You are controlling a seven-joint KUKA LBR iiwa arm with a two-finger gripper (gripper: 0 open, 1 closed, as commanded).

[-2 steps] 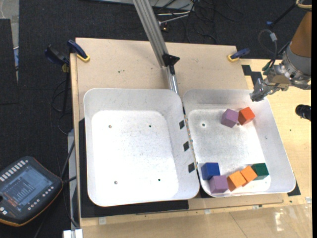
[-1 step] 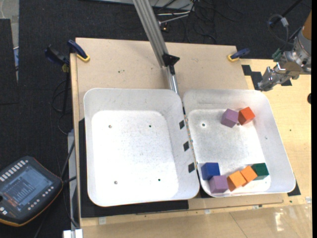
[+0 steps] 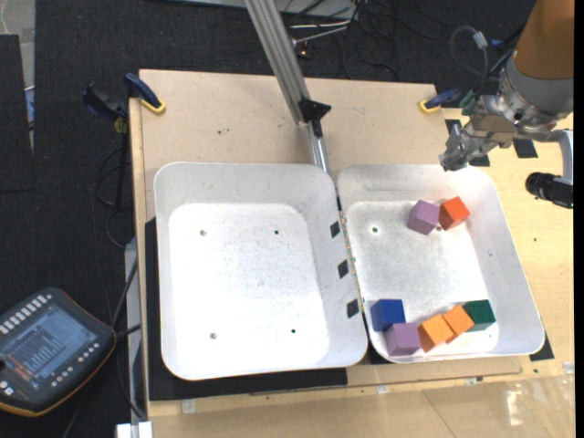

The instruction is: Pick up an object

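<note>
The right bin (image 3: 511,272) holds several small blocks. A purple block (image 3: 423,216) and an orange block (image 3: 453,212) sit side by side near its far end. Along its near edge lie a blue block (image 3: 388,313), a second purple block (image 3: 403,338), another orange block (image 3: 438,328) and a green block (image 3: 478,315). My gripper (image 3: 455,158) hangs above the far right rim of this bin, up and right of the far orange block, with nothing visible in it.
The left bin (image 3: 182,245) lies beside the right one. A slanted metal pole (image 3: 283,57) runs down to the gap between the bins. Clamps (image 3: 146,94) sit at the board's far corners. A teach pendant (image 3: 46,349) rests at lower left.
</note>
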